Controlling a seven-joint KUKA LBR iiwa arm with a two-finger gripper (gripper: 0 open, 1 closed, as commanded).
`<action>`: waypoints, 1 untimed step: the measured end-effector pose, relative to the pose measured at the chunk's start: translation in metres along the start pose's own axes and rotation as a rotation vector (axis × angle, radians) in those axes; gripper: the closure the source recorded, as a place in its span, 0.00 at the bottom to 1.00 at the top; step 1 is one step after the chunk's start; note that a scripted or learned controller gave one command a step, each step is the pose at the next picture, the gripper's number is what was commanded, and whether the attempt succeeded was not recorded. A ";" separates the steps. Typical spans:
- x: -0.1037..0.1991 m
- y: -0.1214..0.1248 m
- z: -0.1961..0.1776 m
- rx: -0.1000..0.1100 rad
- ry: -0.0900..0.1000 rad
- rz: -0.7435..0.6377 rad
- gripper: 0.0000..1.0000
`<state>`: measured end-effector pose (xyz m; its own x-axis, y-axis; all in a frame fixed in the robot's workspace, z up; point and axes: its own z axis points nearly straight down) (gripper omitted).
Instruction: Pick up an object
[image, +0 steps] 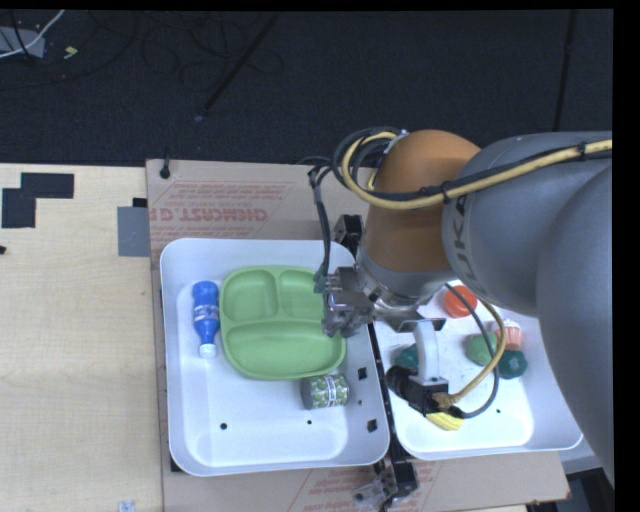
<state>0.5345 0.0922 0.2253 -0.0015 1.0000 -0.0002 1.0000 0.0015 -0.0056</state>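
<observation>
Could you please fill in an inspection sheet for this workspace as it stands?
Surface: two white bins, left bin and right bin, on cardboard.
Job's things: green divided plate, blue bottle, small patterned can in the left bin.
Clutter: orange, green and yellow small items in the right bin, partly hidden.
End effector: at the plate's right rim; nothing visibly held.
Cables: yellow and black cables loop over the arm.
Surroundings: wooden bench, dark floor behind.

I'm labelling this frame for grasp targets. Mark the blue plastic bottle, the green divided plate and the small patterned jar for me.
blue plastic bottle (204, 312), camera view, mid-body.
green divided plate (262, 345), camera view, large front compartment.
small patterned jar (325, 391), camera view, its side.
</observation>
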 end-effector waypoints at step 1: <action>-0.004 -0.001 -0.007 -0.002 0.000 0.000 1.00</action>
